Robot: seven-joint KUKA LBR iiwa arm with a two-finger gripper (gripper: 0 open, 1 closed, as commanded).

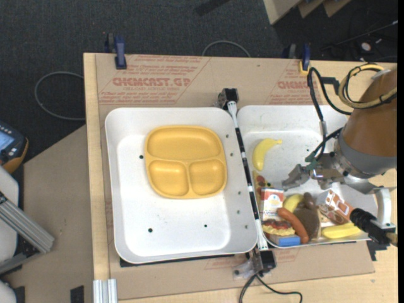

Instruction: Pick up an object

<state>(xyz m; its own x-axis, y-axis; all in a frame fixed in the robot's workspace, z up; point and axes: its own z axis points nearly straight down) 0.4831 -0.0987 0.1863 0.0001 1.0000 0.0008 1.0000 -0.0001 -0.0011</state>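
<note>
The arm comes in from the right, cut off by the frame edge, and its bulk covers much of the right bin. The gripper hangs low over that bin, its grey fingers seemingly spread with nothing between them, though the slanted angle makes this hard to judge. A banana lies apart at the bin's upper left. Along the near wall sits a jumble: a sausage, a brown piece, a second yellow fruit, partly overlapping. The left bin holds a yellow divided tray
</note>
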